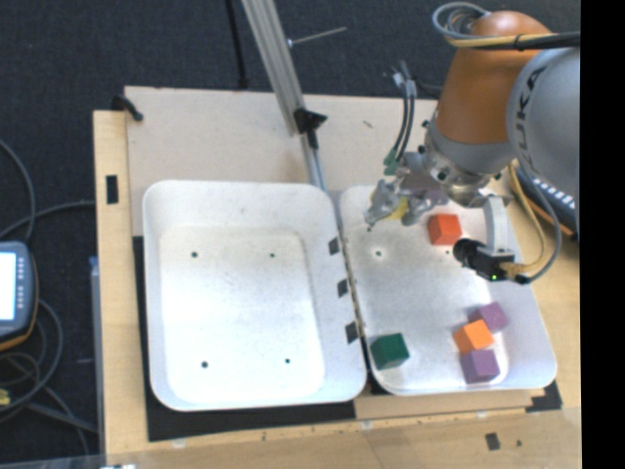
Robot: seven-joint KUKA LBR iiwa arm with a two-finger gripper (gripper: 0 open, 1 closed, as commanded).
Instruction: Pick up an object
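Observation:
My gripper (389,206) hangs over the far left part of the right bin (420,281), close to its back rim. A red-orange cube (444,229) lies just right of the gripper, apart from it. A small yellowish patch shows right by the gripper; I cannot tell what it is. A green cube (390,350) rests at the bin's front left. An orange cube (477,335) sits at the front right between two purple blocks (491,316) (480,363).
The left bin (244,291) lies beside the right one, their rims meeting in the middle. A slanted metal rail (278,62) rises behind the bins. A black cable fitting (483,259) hangs off the arm over the right bin.

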